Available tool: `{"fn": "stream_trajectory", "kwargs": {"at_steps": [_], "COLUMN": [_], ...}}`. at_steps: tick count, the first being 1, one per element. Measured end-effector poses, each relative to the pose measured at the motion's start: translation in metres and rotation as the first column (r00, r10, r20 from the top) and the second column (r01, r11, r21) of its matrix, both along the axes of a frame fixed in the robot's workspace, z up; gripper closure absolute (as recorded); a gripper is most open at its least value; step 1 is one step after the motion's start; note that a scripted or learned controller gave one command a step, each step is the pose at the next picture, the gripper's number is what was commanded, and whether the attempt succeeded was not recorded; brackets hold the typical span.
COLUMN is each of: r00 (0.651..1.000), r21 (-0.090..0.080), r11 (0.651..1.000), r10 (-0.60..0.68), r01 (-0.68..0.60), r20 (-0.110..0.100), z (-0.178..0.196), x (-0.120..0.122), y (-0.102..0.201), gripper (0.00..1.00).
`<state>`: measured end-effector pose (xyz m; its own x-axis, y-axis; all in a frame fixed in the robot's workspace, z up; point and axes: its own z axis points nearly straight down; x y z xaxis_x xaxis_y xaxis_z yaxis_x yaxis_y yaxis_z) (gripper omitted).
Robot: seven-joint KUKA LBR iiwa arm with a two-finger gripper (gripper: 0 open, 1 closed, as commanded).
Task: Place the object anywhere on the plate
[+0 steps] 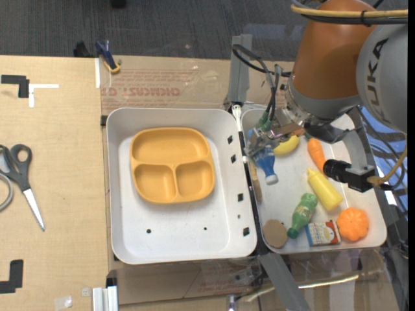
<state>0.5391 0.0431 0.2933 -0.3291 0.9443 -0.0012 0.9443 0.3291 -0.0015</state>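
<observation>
The hand [267, 135] hangs low in the right bin [373, 238]; I cannot tell its grip. Directly under it lies a blue bottle [266, 167], with a banana [287, 145] just beside. Best to pinch one item squarely, lift clear of the bin wall, then carry across to the plate [172, 164].

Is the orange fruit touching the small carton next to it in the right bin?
Touching. In the camera view, the orange fruit sits right against the carton near the right bin's front corner, their edges meeting with no white floor between them.
</observation>
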Motion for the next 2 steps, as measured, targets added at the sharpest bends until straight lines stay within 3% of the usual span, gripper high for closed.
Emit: {"fn": "stream_trajectory", "kwargs": {"at_steps": [1,2], "r00": [0.985,0.985], "r21": [-0.002,-0.002], "r11": [0.985,0.985], "r10": [-0.170,-0.170], "r01": [0.170,0.170], "r20": [-0.001,-0.001], "z": [0.0039,0.0040], "x": [0.0202,0.0202], "y": [0.0658,0.0659], "gripper": [1.00,0.00]}}
